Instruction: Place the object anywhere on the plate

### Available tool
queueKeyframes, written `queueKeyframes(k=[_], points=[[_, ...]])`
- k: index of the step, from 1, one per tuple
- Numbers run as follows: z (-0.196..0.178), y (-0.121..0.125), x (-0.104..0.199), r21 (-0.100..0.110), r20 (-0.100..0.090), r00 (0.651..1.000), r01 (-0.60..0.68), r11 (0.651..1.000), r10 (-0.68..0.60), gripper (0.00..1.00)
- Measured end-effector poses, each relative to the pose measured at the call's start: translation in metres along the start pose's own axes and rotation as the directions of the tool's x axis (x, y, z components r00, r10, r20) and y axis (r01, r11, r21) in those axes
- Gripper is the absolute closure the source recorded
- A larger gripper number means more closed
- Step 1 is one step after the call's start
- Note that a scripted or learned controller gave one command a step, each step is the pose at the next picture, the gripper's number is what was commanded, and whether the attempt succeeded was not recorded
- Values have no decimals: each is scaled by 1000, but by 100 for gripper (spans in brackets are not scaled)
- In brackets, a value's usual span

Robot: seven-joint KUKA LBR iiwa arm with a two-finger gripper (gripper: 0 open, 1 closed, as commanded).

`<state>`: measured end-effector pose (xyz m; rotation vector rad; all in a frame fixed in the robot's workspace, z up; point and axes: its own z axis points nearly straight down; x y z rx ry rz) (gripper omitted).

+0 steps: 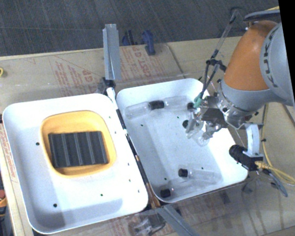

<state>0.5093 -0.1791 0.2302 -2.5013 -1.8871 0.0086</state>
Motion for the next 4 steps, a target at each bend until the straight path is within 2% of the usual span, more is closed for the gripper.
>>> queueKeyframes(k=[1,2,3,4], points=[[1,21,71,-8,3,972,234,972,-234,100],[25,23,149,-3,4,853,522,853,-522,100],[39,30,193,-6,6,810,587,810,-587,100],[39,30,193,-7,6,810,586,810,-586,0]])
